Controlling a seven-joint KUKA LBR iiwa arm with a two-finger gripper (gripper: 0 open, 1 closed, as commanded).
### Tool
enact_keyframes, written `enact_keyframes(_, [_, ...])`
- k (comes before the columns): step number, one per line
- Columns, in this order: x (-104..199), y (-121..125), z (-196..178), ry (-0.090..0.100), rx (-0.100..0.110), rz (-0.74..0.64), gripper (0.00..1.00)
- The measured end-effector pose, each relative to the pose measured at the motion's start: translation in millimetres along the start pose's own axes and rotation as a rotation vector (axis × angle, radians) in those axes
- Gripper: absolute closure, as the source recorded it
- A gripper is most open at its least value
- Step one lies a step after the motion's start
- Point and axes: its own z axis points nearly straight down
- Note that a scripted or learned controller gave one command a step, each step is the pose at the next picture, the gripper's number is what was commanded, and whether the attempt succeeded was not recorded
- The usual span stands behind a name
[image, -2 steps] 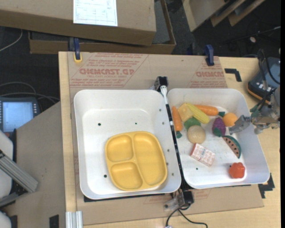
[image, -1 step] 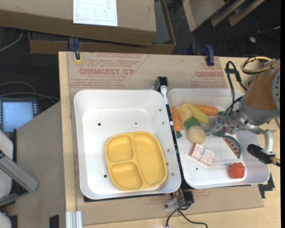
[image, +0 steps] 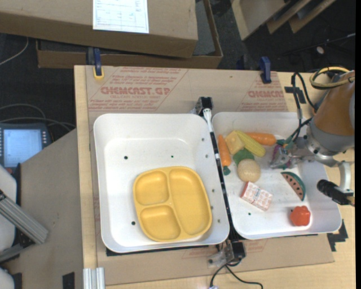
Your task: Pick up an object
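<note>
Red watermelon slice just below pincer

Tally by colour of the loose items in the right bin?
Orange: 2, carrot and carrot
Yellow: 1, corn
Green: 1, green piece
Beige: 1, ball
Red: 3, watermelon slice, tomato, small packet
Total: 8

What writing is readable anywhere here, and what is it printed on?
"CHEMCAST GP", red, on the brown board under the bins; repeated at the board's right, partly hidden.
White sheet on the cardboard box: print too small to read.
Small packet in the right bin: markings blurred.
</note>
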Motion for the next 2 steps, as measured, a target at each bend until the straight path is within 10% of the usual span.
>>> enact_keyframes(1, [88.3, -10.6, 7.2, -0.002, -0.004, -0.001, 1.0])
enact_keyframes(2, [153.4, 26.4, -96.4, 0.001, -0.009, -0.007, 1.0])
